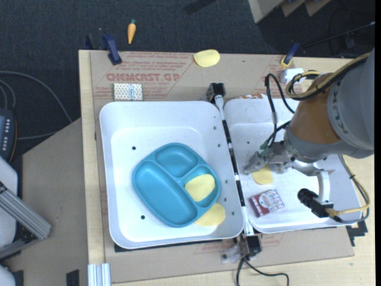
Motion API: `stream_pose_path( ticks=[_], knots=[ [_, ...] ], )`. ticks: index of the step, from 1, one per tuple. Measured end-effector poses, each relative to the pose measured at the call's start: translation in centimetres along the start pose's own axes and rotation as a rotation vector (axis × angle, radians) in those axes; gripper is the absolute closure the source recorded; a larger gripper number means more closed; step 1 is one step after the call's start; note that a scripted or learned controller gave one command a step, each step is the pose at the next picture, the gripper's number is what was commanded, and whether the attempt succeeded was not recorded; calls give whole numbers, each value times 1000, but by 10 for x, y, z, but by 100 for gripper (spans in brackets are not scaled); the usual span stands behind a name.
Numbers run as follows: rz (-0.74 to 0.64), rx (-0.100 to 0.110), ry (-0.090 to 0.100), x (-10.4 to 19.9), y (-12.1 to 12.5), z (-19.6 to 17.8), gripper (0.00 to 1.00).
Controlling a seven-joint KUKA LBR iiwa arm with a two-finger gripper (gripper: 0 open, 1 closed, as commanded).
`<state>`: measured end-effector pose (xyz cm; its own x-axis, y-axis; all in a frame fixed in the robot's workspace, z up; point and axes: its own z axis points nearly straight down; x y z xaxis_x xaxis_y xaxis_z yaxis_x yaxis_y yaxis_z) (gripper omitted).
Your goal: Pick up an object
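arm body (357, 109): grey, rounded, bulky casing
band (312, 127): orange, wraps arm just below grey casing
wrist (297, 159): silver-grey metal, below band
cables (275, 109): thin black, looping beside band
yellow cable (300, 85): coiled just above band

You are looking at an evenly lit scene, bright over the bench (178, 70) and falling off to a dim, dark floor (47, 16) across the upper left of the frame. The two white bins (119, 130) are close to washed out, with soft grey shading along their inner walls. The blue tray (164, 186) shows a faint sheen and throws little shadow. The arm (339, 112) at the right edge looks soft and slightly blurred, its grey shell gleaming. Overall the frame is grainy and low in detail; the small print on the bench is barely legible.
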<state>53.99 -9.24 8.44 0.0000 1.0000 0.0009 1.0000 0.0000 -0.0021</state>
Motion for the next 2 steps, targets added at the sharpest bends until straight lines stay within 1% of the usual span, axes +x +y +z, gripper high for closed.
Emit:
stream_pose_path(
  ticks=[1, 2],
  knots=[
    [0, -3, -1, 0, 1, -11, 100],
    [0, -3, -1, 0, 1, -10, 0]
  ],
)
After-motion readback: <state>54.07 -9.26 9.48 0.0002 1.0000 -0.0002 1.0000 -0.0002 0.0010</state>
